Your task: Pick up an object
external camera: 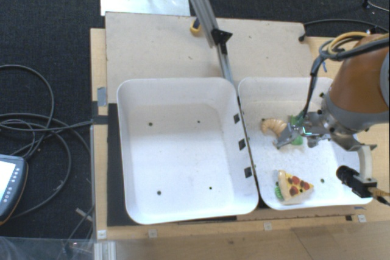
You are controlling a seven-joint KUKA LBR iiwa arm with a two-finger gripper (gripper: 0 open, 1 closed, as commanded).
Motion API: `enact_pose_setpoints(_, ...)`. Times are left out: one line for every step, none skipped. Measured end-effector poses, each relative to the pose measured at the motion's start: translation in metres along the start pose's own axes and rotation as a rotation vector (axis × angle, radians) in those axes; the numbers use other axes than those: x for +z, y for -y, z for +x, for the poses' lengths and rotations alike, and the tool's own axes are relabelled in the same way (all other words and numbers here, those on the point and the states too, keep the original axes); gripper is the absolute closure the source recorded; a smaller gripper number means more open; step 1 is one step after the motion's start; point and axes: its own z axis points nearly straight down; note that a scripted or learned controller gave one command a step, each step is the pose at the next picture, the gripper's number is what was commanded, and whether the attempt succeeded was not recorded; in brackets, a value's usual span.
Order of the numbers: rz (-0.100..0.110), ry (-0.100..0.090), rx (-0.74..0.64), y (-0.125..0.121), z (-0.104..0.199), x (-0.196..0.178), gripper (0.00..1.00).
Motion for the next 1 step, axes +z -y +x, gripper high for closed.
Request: enact_pose_setpoints(-0.005,0.001,0.003,-0.0010,-0.0004,-0.0020,0.00)
